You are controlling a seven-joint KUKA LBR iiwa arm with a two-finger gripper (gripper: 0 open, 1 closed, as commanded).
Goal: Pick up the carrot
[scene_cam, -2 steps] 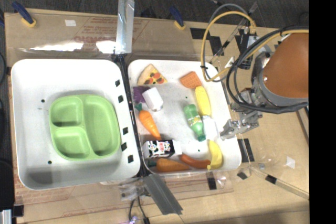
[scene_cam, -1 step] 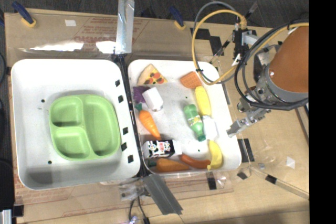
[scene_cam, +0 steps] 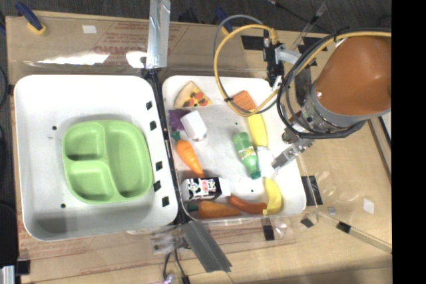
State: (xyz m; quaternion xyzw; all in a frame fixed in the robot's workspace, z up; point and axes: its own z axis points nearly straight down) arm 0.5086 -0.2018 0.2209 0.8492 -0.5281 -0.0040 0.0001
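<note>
1. Two white bins are seen side by side. A green tray (scene_cam: 106, 161) with three parts is lying in the left bin (scene_cam: 40, 96).
2. The carrot (scene_cam: 188, 155) is found in the right bin (scene_cam: 219, 86), close to its left wall. Its point is aimed toward 5 o'clock.
3. At 12 o'clock from the carrot, a white cup (scene_cam: 194, 125) and a purple thing (scene_cam: 177, 120) are crowded just beside it. At 6 o'clock, a small black and white carton (scene_cam: 201, 187) is lying near it.
4. Farther off, at 3 o'clock, a green bottle (scene_cam: 247, 153) is lying. A pizza slice (scene_cam: 192, 96) is seen at 12 o'clock, at the far wall.
5. A hot dog (scene_cam: 229, 207) and a banana (scene_cam: 271, 195) are placed along the near wall, toward 5 o'clock.
6. The gripper (scene_cam: 290, 155) is seen at 3 o'clock, over the right edge of the bin, well apart from the carrot. Nothing is seen held by it. Whether it is open cannot be told.
</note>
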